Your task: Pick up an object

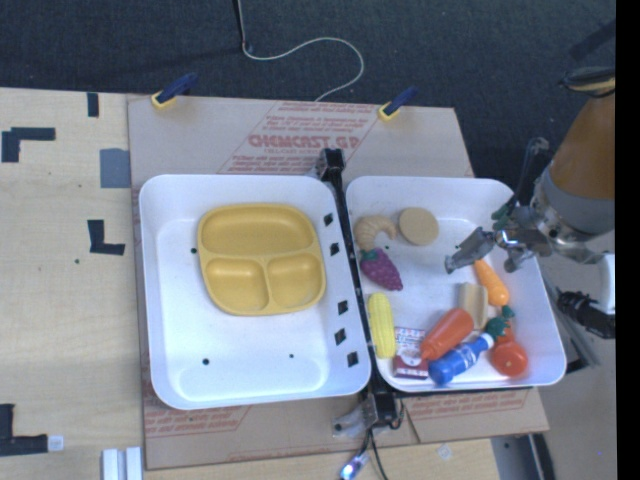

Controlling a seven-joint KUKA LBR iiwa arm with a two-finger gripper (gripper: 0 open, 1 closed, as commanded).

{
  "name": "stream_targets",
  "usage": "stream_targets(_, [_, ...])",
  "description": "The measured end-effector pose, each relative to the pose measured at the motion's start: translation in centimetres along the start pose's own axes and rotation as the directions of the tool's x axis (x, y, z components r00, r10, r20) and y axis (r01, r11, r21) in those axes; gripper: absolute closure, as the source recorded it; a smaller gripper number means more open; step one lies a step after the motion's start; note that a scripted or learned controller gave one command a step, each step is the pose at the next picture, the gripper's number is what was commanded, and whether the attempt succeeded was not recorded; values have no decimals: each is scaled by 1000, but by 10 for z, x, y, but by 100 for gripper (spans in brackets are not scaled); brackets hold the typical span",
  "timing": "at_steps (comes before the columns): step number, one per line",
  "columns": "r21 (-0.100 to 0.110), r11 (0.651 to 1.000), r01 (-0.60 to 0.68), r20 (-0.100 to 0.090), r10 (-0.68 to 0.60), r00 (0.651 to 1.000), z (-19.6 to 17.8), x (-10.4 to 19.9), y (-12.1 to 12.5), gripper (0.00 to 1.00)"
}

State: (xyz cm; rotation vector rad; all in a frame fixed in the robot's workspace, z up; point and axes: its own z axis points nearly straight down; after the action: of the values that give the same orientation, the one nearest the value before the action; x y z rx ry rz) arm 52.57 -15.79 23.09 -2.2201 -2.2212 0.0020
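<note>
- My gripper hangs over the right part of the right bin, reaching in from the right edge; my fingers are spread apart with nothing between them.
- Just beneath my fingertips lies a small orange carrot, tilted, its upper end close to my right-hand finger; whether I touch it I cannot tell.
- Beside the carrot, toward the bin's middle, stands a pale wooden-looking block, and below it a larger orange-red carrot lies slantwise.
- A blue bottle with a white neck lies along the bin's near wall, just under the larger carrot, and a red tomato-like piece sits at the near right corner.
- A small red and white packet lies flat next to the bottle, with a yellow ear of corn upright along the bin's left wall.
- Farther back are purple grapes, a tan croissant and a round beige biscuit, all well apart from my fingers.
- The left bin holds a yellow divided plate near its far half.
- Both bins rest on a cardboard sheet held by two blue and yellow clamps at its far edge.
</note>
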Motion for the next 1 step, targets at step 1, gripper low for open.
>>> stream_targets(1, [-19, 1000, 7, 0, -7, 1000, -185, 63, -42, 0])
